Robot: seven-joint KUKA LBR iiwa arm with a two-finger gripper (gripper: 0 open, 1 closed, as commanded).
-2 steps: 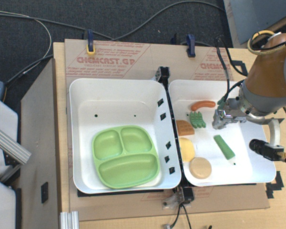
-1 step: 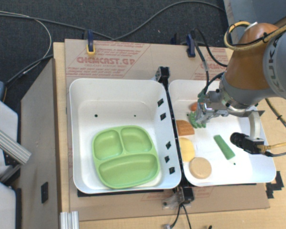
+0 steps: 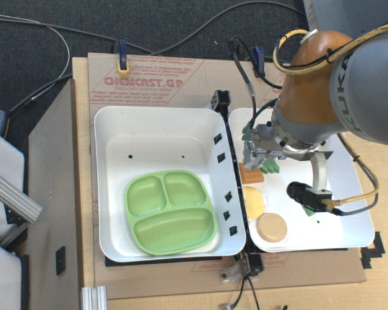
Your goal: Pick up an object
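Observation:
My gripper [image 3: 256,155] hangs low over the left part of the right bin [image 3: 349,234], under the grey and orange wrist. A small orange-brown block [image 3: 251,175] lies just below it, against the bin's left wall. A small green piece [image 3: 270,167] shows right beside the gripper's tip. Nearer the front lie a pale yellow round thing [image 3: 254,201] and a tan disc [image 3: 271,227]. I cannot make out whether anything is held.
The left bin [image 3: 110,173] holds a green divided plate [image 3: 171,212] in its front half. A black clip strip [image 3: 224,173] runs along the wall between the bins. Cables trail across the bench behind the bins.

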